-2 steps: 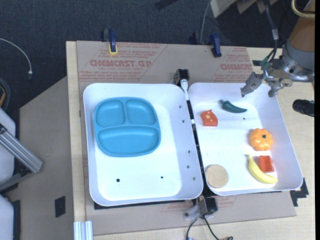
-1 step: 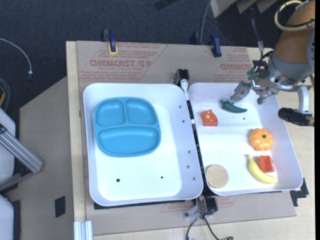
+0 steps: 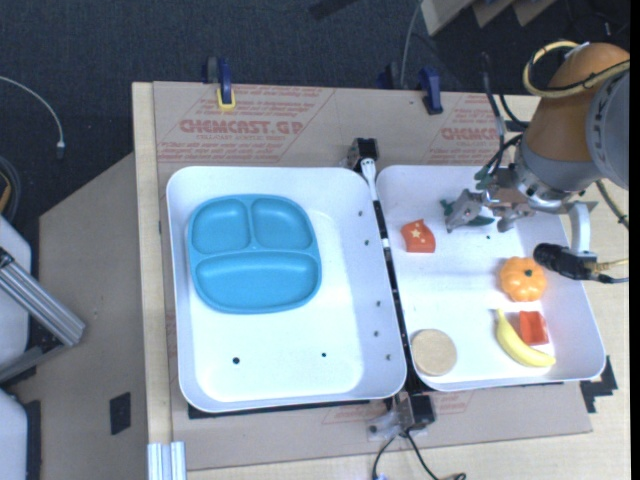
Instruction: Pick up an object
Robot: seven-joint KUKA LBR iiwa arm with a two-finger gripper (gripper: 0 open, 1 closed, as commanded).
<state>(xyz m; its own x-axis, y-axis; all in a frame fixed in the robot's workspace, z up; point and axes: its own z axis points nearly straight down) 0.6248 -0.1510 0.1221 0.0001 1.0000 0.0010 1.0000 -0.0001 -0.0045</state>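
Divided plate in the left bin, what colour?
Light blue, plain, no pattern. The divided plate shows clearly in the camera view.

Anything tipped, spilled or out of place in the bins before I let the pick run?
Nothing stands out. The blue divided plate lies flat in the left bin. In the right bin, the red piece, orange pumpkin, banana and tan disc sit apart, unspilled.

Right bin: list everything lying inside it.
The right bin holds a red block with a star, an orange pumpkin, a banana partly covering a red piece, and a tan disc. The tool hides the floor beneath it.
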